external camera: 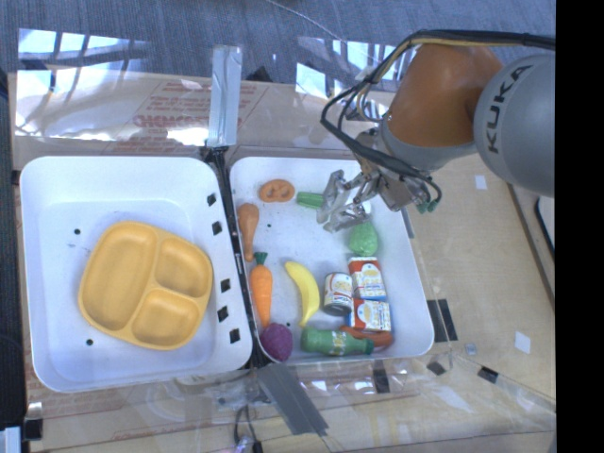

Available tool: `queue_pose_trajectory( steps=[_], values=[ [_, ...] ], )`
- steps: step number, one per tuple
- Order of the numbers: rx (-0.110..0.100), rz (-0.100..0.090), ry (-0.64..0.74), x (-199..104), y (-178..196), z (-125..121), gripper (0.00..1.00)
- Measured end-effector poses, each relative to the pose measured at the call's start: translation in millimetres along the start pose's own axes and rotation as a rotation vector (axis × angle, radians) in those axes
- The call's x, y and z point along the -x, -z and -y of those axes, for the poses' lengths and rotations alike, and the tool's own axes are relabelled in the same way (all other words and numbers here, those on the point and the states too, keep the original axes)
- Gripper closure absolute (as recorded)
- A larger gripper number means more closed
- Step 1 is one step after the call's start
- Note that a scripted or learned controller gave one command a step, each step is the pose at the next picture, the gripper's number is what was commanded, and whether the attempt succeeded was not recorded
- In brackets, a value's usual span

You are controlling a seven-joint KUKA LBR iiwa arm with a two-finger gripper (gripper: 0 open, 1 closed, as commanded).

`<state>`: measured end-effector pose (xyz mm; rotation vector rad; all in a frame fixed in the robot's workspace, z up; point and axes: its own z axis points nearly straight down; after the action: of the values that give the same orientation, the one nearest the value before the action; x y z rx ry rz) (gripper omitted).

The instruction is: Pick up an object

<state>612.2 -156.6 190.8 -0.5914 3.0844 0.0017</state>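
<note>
My gripper (342, 206) hangs over the upper middle of the right bin (415, 281), below the orange band of the arm (439, 97). It sits just right of a small green piece (309, 198) and just above a green leafy item (363, 239). I see nothing held in it. Around it in the bin lie an orange pretzel-shaped piece (276, 191), a brown drumstick (247, 225), a carrot (261, 293), a banana (303, 292), a can (338, 293), two red and white cartons (371, 295), a green bottle (335, 342) and a purple item (276, 341).
The left bin (57, 206) holds a yellow divided tray (143, 283). A black divider with clips (229, 253) runs between the bins. Cables (354, 111) loop off the wrist above the right bin's far edge. Brown bench surface (491, 291) lies to the right.
</note>
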Motion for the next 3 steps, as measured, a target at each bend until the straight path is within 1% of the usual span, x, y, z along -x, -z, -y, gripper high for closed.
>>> queue_pose_trajectory(
  steps=[1,2,3],
  values=[
    [-0.003,0.003,-0.033,22.8,30.2,-27.9,1.0],
    [-0.006,0.003,0.234,2.2,40.4,21.7,1.0],
    [-0.002,0.003,0.081,52.7,16.9,-8.4,1.0]
  ],
)
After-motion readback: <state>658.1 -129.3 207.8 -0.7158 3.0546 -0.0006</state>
